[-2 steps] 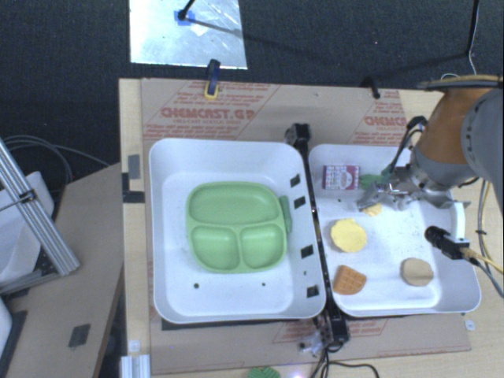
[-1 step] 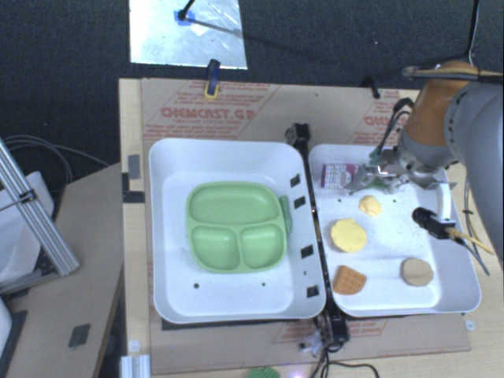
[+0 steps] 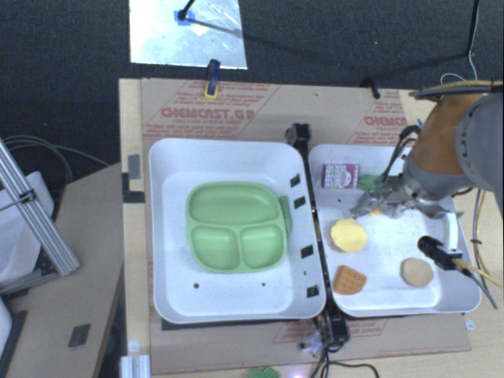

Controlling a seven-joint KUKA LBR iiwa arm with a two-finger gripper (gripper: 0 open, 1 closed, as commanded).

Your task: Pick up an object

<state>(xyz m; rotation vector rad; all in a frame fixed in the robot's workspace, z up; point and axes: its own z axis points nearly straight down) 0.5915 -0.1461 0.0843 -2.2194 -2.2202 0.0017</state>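
Camera view:

1. Bench (image 3: 339,109): a brown board with red print carries two white bins side by side, their inner walls touching.
2. Left bin (image 3: 161,211): holds one green plate (image 3: 236,227) with three compartments, lying flat near the middle of the bin.
3. Right bin (image 3: 394,231): holds five loose items.
   - Carton (image 3: 340,176): small, maroon and white, at the far left corner of the bin.
   - Green piece (image 3: 368,183): just right of the carton, partly hidden by the gripper assembly.
   - Yellow disc (image 3: 348,235): near the bin's left wall, about midway along it.
   - Waffle (image 3: 350,279): orange-brown, near the front left corner, close to the yellow disc but apart from it.
   - Tan lump (image 3: 416,272): rounded, near the front wall, well to the right of the waffle.
4. Arm (image 3: 453,144): enters from the right, with its orange band over the far right part of the right bin.
5. Gripper (image 3: 368,205): low over the right bin, between the carton and the yellow disc, just in front of the green piece. Whether it is open or closed cannot be told at this resolution. No item can be confirmed as held; whether it touches the green piece cannot be told.
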